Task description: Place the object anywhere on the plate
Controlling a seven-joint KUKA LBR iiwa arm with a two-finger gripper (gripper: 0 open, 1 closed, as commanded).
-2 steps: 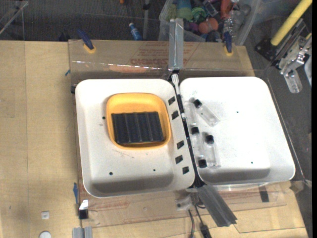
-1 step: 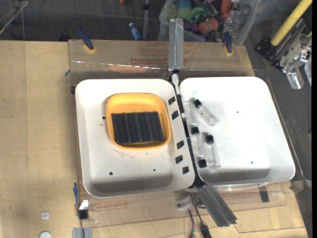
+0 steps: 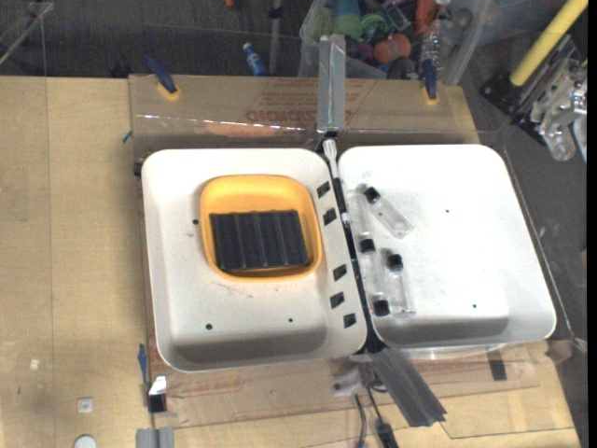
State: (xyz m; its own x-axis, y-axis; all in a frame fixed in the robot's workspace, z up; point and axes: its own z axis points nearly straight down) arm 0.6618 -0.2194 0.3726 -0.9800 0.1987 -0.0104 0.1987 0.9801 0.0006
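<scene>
An orange-yellow plate (image 3: 213, 215) with rounded corners lies in the left bin (image 3: 173, 297), toward its back. A black ridged rectangular object (image 3: 257, 240) rests flat on the plate, covering most of its middle and front. Nothing touches the object.
The right bin (image 3: 466, 241) holds several clear plastic pieces with black caps (image 3: 385, 215) along its left side, next to the divider (image 3: 341, 250). A metal post (image 3: 329, 82) stands behind the bins. A shiny metal part (image 3: 560, 119) sits at the far right edge, off the bins.
</scene>
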